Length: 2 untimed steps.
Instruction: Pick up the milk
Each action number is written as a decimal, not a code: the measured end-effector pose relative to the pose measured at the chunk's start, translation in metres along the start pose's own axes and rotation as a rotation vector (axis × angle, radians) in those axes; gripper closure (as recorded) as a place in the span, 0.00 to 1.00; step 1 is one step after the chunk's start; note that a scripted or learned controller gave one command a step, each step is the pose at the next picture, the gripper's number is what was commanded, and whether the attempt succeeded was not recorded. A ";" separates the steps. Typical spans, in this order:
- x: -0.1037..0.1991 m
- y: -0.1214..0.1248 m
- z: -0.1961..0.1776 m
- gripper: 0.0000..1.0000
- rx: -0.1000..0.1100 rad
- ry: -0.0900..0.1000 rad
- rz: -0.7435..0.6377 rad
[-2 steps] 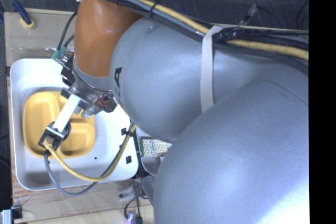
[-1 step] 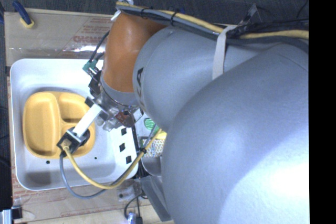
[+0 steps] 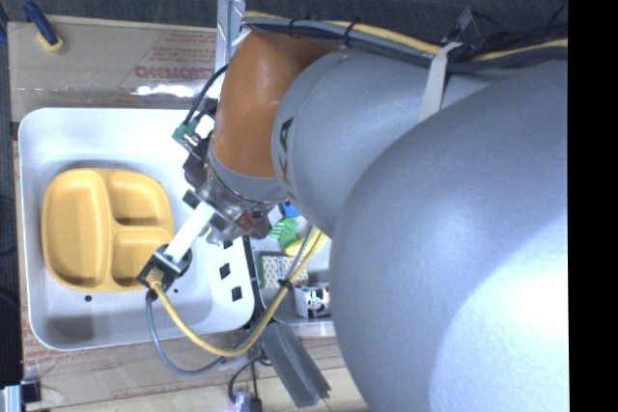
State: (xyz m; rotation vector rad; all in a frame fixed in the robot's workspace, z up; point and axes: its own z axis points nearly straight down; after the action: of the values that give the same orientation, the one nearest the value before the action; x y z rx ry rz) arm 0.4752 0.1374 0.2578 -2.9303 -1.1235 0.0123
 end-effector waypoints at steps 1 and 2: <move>0.045 -0.050 0.050 1.00 -0.001 -0.002 -0.235; 0.008 -0.009 -0.026 1.00 -0.004 0.005 -0.092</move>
State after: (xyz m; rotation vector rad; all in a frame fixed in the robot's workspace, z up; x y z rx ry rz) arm 0.4758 0.1495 0.2834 -2.8772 -1.2569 0.0032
